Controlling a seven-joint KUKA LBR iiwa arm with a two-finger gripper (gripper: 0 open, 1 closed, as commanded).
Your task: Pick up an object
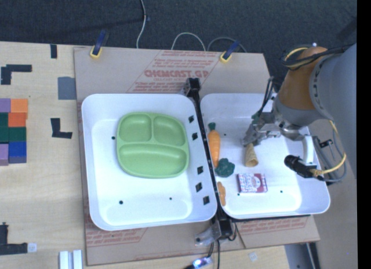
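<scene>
My gripper [253,137] reaches into the right bin [290,204] from the right, low over the bin floor. Directly below its fingertips lies a tan cone-shaped piece [250,156], close to them. An orange carrot [214,145] lies along the bin's left wall, with a dark green broccoli piece [225,168] just below it. A small red and white carton [251,183] lies flat near the bin's front. A small orange piece [221,192] sits at the front left corner.
The left bin [98,204] bears a green divided plate [153,145]. A black divider with clips [199,146] runs between the bins. Coloured blocks [13,131] stand at the far left of the bench. The arm's cables [324,163] hang over the right bin's right side.
</scene>
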